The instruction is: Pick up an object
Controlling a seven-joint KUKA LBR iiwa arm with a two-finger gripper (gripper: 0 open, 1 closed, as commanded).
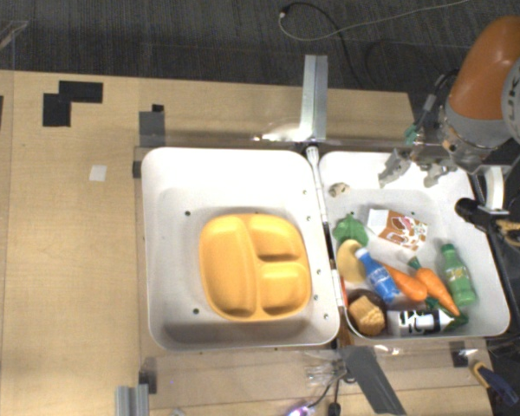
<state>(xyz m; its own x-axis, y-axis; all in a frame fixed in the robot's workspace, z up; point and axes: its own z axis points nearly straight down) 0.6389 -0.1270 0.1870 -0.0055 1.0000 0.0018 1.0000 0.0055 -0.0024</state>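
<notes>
Metal two-finger gripper (413,171) above right white plastic bin (494,271), jaws spread wide, holding nothing. Glossy yellow compartmented plastic tray (253,265) in left white bin (169,232).

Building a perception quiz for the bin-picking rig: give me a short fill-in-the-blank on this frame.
1. The yellow divided tray lies in the ____ bin.
2. The carrot is coloured ____.
3. The hand hangs over the ____ bin, near its far edge.
4. The green bottle lies to the ____ of the carrot in the camera view.

Missing words: left; orange; right; right
</notes>
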